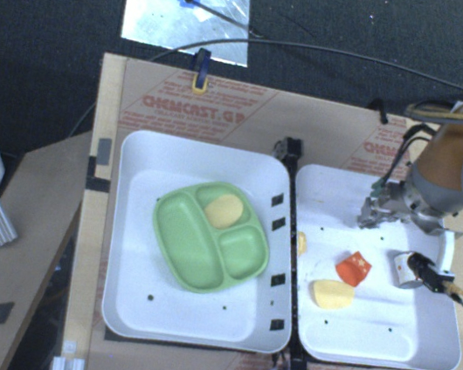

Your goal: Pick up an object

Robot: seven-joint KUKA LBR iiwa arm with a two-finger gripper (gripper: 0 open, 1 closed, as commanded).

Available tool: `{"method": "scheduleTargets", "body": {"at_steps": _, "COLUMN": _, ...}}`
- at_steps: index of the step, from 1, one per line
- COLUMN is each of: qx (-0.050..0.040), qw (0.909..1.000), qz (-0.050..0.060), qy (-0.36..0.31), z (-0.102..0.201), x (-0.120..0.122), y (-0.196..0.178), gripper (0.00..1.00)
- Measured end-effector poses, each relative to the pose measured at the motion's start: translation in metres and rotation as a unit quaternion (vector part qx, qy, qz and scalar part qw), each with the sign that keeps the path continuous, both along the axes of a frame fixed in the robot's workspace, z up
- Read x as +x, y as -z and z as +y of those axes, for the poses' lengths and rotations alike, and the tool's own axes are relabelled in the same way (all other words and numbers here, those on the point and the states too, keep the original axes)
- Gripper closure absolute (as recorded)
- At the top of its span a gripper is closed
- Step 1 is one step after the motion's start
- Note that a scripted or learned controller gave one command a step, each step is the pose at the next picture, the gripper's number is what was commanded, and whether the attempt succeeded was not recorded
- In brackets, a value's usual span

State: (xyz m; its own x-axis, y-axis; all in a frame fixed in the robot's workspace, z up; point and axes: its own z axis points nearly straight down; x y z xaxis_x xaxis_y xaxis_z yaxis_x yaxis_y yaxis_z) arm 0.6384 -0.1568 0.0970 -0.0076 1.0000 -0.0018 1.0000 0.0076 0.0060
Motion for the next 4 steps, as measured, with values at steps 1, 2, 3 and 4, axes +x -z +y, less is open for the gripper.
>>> {"method": "scheduleTargets", "body": {"at_steps": 1, "qx": -0.0002, "qw": 1.0000, "qz": -0.001, "qy": 0.001, "z": 0.001, "x": 0.008, "y": -0.064, "gripper": 1.00}}
{"method": "scheduleTargets", "body": {"at_steps": 2, "qx": -0.0001, "qw": 1.0000, "qz": -0.002, "qy": 0.000, "z": 0.006, "x": 0.016, "y": -0.126, "gripper": 1.00}}
{"method": "scheduleTargets", "body": {"at_steps": 3, "qx": -0.0002, "qw": 1.0000, "qz": -0.002, "qy": 0.000, "z": 0.006, "x": 0.012, "y": -0.191, "gripper": 1.00}}
{"method": "scheduleTargets", "body": {"at_steps": 4, "qx": 0.0015, "qw": 1.0000, "qz": 0.002, "qy": -0.001, "z": 0.058, "x": 0.012, "y": -0.172, "gripper": 1.00}}
